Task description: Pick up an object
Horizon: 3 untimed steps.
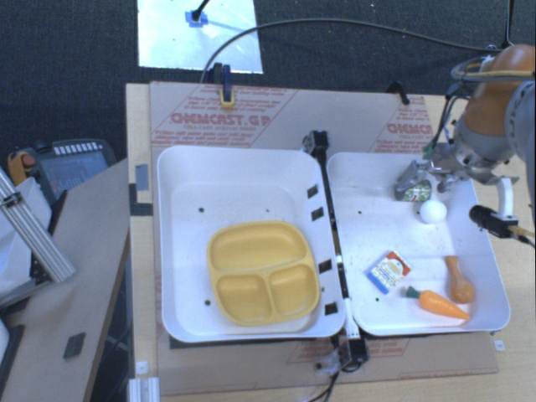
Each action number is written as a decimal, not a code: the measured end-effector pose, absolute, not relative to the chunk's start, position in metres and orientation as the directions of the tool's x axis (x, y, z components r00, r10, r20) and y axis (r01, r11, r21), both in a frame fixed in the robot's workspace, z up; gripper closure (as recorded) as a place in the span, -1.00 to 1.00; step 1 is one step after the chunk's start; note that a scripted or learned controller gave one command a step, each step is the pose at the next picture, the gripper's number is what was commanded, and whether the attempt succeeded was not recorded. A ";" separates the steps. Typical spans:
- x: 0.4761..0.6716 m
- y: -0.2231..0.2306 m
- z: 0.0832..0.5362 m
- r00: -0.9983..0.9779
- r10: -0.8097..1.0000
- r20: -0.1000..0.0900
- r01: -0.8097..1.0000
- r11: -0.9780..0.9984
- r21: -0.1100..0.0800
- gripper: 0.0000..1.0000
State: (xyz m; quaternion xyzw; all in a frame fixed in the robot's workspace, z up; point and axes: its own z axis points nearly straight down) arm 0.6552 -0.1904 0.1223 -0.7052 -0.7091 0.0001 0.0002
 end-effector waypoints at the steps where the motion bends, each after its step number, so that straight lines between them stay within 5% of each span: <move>1: 0.656 -0.190 0.083 -0.006 1.000 0.000 1.000 0.006 0.000 -1.00; 2: 0.659 -0.190 0.099 -0.009 1.000 -0.004 1.000 0.009 0.010 1.00; 3: 0.664 -0.199 0.150 -0.005 1.000 -0.002 1.000 0.005 0.007 1.00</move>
